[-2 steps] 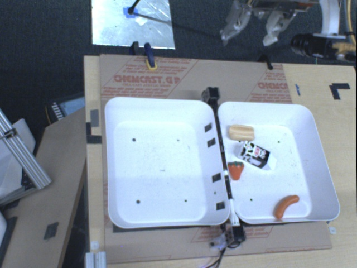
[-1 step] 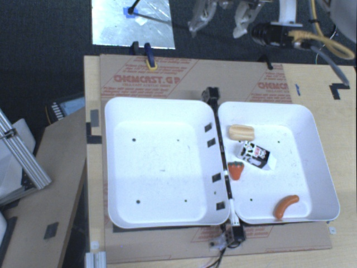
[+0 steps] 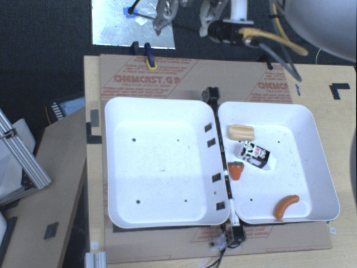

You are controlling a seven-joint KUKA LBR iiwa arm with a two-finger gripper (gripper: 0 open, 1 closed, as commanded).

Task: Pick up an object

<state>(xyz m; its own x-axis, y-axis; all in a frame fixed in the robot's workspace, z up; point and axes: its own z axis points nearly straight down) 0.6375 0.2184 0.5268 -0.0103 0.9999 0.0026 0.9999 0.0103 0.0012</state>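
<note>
Presently, the gripper (image 3: 187,17) is observed at the top of the camera view, raised well above the bench and beyond the far edge of both bins. Its two fingers are seen spread apart, one pale finger (image 3: 165,13) on the view's left and another (image 3: 208,20) on the view's right, with nothing held between them. A yellow cable (image 3: 276,39) is seen trailing from the wrist toward the view's right.

All objects are noted in the right bin (image 3: 318,149), well apart from the gripper and nearer the camera than it. A tan bread roll (image 3: 241,132) is found closest to the gripper, near the bin's far left corner. Just beyond it from the gripper, a black-and-white packet (image 3: 257,155) is recorded lying tilted. An orange carrot toy (image 3: 236,170) with a green top is seen beside the divider between the bins, close to the packet. An orange sausage (image 3: 286,205) is noted farthest from the gripper, near the bin's front wall.

The left bin (image 3: 117,149) is located below and to the view's left of the gripper. A cardboard sheet (image 3: 145,78) printed with red lettering is seen under both bins.
</note>
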